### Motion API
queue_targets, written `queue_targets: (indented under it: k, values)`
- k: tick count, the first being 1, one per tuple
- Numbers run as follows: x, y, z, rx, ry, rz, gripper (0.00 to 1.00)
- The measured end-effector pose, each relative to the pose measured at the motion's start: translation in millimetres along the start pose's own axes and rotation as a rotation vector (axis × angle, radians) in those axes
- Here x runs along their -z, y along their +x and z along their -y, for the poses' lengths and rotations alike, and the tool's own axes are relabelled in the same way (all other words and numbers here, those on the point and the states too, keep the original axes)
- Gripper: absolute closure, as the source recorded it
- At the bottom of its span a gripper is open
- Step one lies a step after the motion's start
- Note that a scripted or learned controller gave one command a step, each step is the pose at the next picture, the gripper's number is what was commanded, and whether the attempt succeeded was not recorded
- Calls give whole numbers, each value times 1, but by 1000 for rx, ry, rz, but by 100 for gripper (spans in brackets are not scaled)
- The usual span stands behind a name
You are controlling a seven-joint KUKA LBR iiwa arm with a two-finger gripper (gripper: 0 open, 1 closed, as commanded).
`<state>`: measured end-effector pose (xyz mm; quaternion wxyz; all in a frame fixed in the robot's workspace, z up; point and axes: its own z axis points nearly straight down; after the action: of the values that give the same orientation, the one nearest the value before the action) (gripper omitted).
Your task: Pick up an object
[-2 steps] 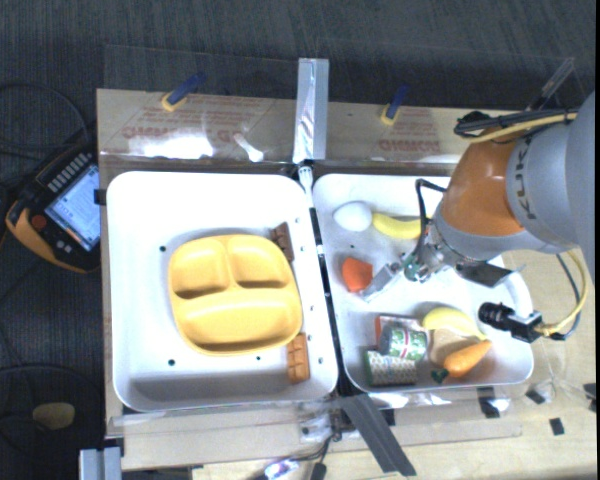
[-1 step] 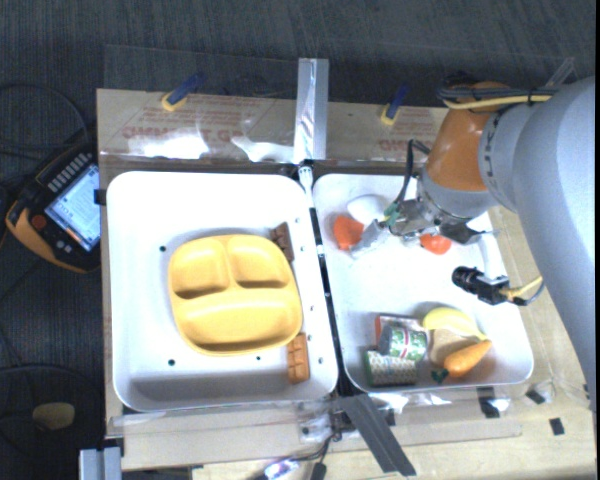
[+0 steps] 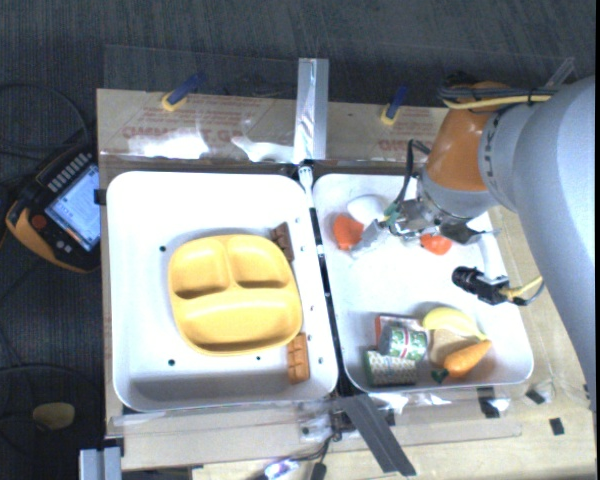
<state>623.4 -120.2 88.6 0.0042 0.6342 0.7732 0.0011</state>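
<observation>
The arm (image 3: 540,168) reached in from the right over the far part of the right bin (image 3: 510,363), its orange band (image 3: 458,153) above the wrist. The tool (image 3: 405,218) hung low over the bin's far left corner, and whether it was apart or together could not be told from this angle. Nothing showed clearly as gripped.

Just left of the tool an orange piece (image 3: 347,231) lay on the bin floor, with a white round thing (image 3: 364,209) touching it on the far side. A small red piece (image 3: 436,244) lay just right of the tool, partly under the wrist. A black fitting (image 3: 477,282) with a cable stuck out from the arm over the middle of the bin.

In the near part of the right bin sat a cluster: a green and red can (image 3: 396,350) lying on its side, a pale yellow fruit (image 3: 448,320) beside it to the right, and a carrot (image 3: 466,357) touching the fruit on the near side.

The left bin (image 3: 140,268) held a yellow tray (image 3: 235,293) with three compartments, tilted a little. A brown piece (image 3: 282,240) lay at the tray's far right corner and another brown piece (image 3: 298,358) at its near right corner.

The desk (image 3: 210,128) carried both bins, with clear plastic and two clips (image 3: 183,91) along its far edge. A handheld pendant (image 3: 65,213) lay on the floor to the left.
</observation>
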Motion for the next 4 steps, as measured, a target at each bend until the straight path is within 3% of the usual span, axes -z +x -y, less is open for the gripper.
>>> queue_targets:
  k: [1, 2, 3, 4]
  values:
    - [25, -60, 9, 11, 0, -22, 0]
    - [4, -91, -33, -145, 23, -38, 0]
    - [3, -91, 3, -258, -8, -12, 0]
    - [12, -94, 5, -258, -6, -1, 100]
